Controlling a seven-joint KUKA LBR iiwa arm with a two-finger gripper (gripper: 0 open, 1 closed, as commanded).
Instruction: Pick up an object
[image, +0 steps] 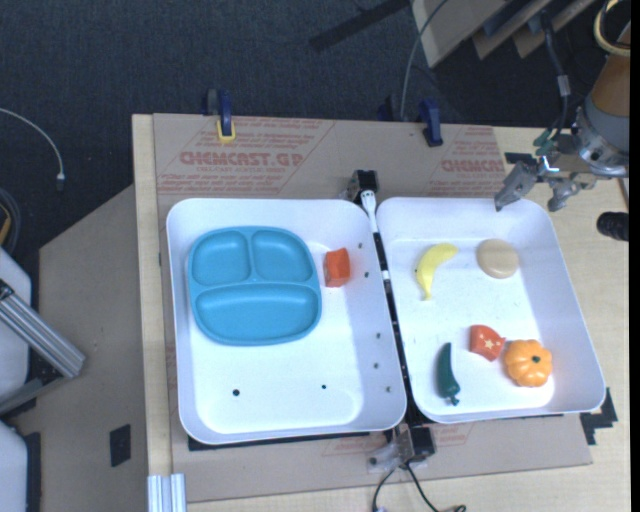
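You have the beige round piece (497, 259) lying near the far rim of the right bin (570, 290), just beside the banana (434, 267), with bare white floor between them and the tomato (486, 341), pumpkin (528, 362) and green pepper (446, 375) at the near side. The gripper (533, 192) hovers over that bin's far rim, its fingers (510, 190) spread and pinching nothing, the arm coming in from the right over the worktop (300, 150).

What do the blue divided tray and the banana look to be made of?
Blue divided tray: probably moulded plastic, matte, with even colour and rounded compartment ridges. Banana: likely a plastic toy, smooth and uniformly yellow with no markings; its small size leaves this uncertain.
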